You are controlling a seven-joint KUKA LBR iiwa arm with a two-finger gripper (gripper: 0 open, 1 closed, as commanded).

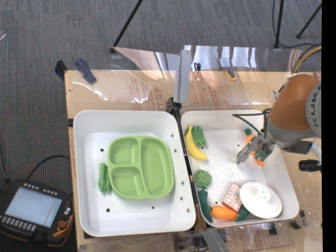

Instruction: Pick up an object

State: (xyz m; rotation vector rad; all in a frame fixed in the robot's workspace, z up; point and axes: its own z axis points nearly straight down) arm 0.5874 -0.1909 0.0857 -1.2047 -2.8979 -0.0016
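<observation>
Watching your gripper (247,155), you are seeing it hovering low in the right bin (290,185) with jaws I cannot tell apart or together, small orange pieces (249,136) lying just beside them, so closing off-centre is risking nudging one away.

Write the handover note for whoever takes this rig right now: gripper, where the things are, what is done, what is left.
Gripper: low over the right bin, upper right part; nothing visibly held. An orange piece lies close by it.
Right bin: banana and green corn-like toy at the left wall, green broccoli-like toy below them, carrot, red-and-white packet and white plate near the front.
Left bin: green divided plate, green pod toy beside it.
Done: nothing lifted.
Left: grasp one object and raise it.
</observation>
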